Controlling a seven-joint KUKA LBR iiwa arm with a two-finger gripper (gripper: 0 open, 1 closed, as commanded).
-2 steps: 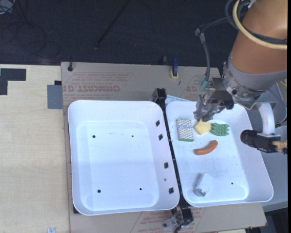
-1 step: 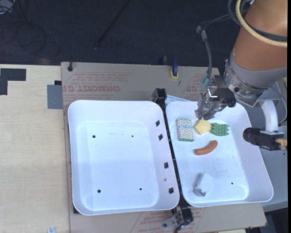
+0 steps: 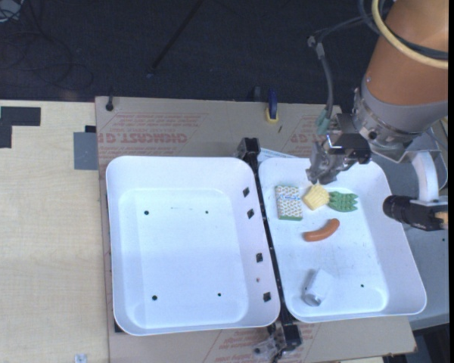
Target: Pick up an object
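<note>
Five small things lay in the right bin (image 3: 397, 278); the claw (image 3: 323, 174) hung at its upper edge, just above the yellow block (image 3: 315, 197) (fingers' state I could not tell). Approach step, I judged; next, descend and close on it.

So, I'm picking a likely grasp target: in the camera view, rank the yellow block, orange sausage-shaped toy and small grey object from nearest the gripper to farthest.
1. Yellow block, just below the gripper.
2. Orange sausage-shaped toy, mid right bin.
3. Small grey object, near that bin's front edge.
</note>
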